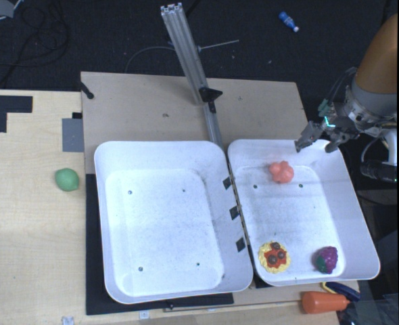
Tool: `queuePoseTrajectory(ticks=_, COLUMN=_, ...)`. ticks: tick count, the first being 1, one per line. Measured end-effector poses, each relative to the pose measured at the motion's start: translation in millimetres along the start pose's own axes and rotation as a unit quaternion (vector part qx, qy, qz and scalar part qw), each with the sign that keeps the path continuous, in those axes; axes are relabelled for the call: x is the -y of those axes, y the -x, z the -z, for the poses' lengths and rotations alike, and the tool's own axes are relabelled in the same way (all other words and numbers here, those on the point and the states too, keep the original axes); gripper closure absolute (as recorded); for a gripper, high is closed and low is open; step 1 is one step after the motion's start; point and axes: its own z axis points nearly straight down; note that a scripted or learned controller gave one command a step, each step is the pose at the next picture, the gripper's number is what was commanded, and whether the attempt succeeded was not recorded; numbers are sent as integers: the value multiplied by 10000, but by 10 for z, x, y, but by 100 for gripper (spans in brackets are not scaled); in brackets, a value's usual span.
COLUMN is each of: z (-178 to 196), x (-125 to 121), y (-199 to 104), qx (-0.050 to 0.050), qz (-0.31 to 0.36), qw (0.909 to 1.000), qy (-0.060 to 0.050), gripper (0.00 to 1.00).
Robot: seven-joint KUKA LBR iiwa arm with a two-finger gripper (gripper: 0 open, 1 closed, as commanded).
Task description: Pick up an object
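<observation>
Objects for picking lie mostly in the right bin [362, 229], so the account runs from the left of the bench. A green ball [67, 179] sits on the wooden bench top well outside both bins. Next comes the left bin [111, 158], then the row of black clips [232, 212] where the two bins meet. In the right bin, a pink lumpy toy [281, 172] rests near the far wall, a yellow toy with red spots [274, 256] lies near the front left corner, and a purple grape cluster [326, 259] sits close to the front right. An orange carrot-like toy [323, 302] lies on the bench just in front of that bin.

The gripper [316, 139] hovers over the far right corner of the right bin, near the pink toy but apart from it. Its two fingers are spread, with nothing between them.

The step in hand looks like the approach: nothing is grasped yet. The nearest candidate is the pink toy, so the next move likely calls for shifting the gripper leftward and toward the front, lowering until the fingers straddle the toy, then closing.

The arm reaches in from the right, its orange band and grey wrist angled down and leftward toward the bin.
</observation>
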Motion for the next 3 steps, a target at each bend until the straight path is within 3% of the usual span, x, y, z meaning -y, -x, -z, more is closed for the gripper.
queuePoseTrajectory(ticks=1, z=-1, x=0, y=0, qx=0, qz=0, qw=10000, qy=-1, gripper=0)
queuePoseTrajectory(ticks=3, z=-1244, x=-34, y=-82, qx=-8, qz=6, qw=10000, qy=-27, gripper=0)
